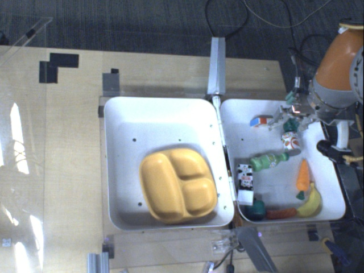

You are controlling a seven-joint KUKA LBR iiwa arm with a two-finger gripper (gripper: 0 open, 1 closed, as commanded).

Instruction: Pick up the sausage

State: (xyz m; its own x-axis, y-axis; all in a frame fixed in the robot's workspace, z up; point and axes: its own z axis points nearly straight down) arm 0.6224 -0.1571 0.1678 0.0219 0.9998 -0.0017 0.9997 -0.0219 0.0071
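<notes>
The sausage [281, 213] is a short red-brown link lying flat along the front wall of the right bin [335, 212], between a dark green item [256, 209] and a banana [310, 203]. My gripper [294, 116] hangs over the bin's far right part, well behind the sausage and apart from it. It is just above a small red-and-white can [290, 141]. Nothing of the sausage is near it.
The right bin also holds a green bottle [268, 161], a carrot [303, 176], a black-and-white box [245, 178] and a small red-blue-white item [261, 120]. A large yellow bread-like lump [177, 183] lies in the left bin [122, 118]. A metal divider post [216, 67] stands behind the bins.
</notes>
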